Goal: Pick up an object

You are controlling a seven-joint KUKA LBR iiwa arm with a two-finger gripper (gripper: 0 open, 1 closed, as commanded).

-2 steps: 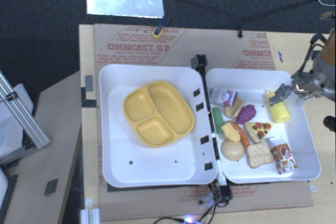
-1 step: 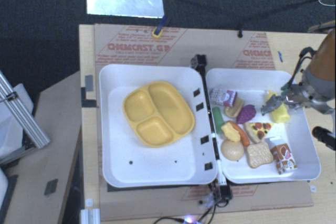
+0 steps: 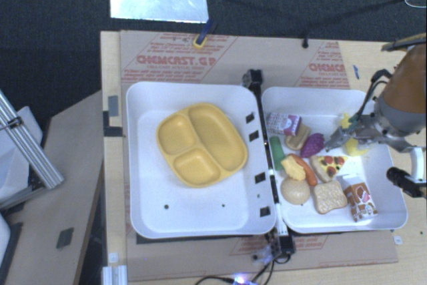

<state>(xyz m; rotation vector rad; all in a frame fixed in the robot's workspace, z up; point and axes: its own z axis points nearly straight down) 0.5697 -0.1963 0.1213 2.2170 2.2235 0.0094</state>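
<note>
The right bin (image 3: 393, 213) holds several toy foods. Among them are a pink and white carton (image 3: 283, 122), a purple piece (image 3: 312, 144), a green stick (image 3: 276, 151), a pizza slice (image 3: 330, 165), a slice of toast (image 3: 329, 197), a pale round bun (image 3: 295, 191) and a brown and white carton (image 3: 359, 200). My gripper (image 3: 341, 137) reaches in from the right, low over the bin's far right part, just above the pizza slice and beside a yellow piece (image 3: 355, 147). I see nothing clearly held.
The left bin (image 3: 143, 210) carries a yellow divided plate (image 3: 200, 142). A black hinge strip (image 3: 263, 163) separates the bins. The arm's orange band (image 3: 408, 87) hangs over the right bin's far edge. Cardboard (image 3: 180, 57) lies under both bins.
</note>
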